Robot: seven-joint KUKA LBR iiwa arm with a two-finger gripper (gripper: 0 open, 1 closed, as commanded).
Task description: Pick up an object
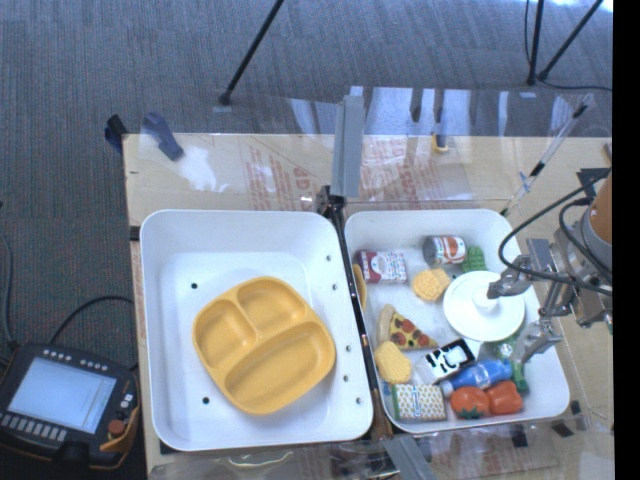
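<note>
Nearest you, the waffle [419, 401] and tomato [469, 401] lie in the right bin [556, 386], below the gripper [520, 313]. Your gripper hangs over the white plate [482, 308], fingers spread, holding nothing. Left of it lie the pizza slice [405, 329] and the can [444, 249].

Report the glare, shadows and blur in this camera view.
Camera view: bright glare washes the clear panel behind the bins and the top right floor; the left bin is near overexposed; the yellow divided plate casts a soft shadow; the arm's tool looks slightly blurred.
</note>
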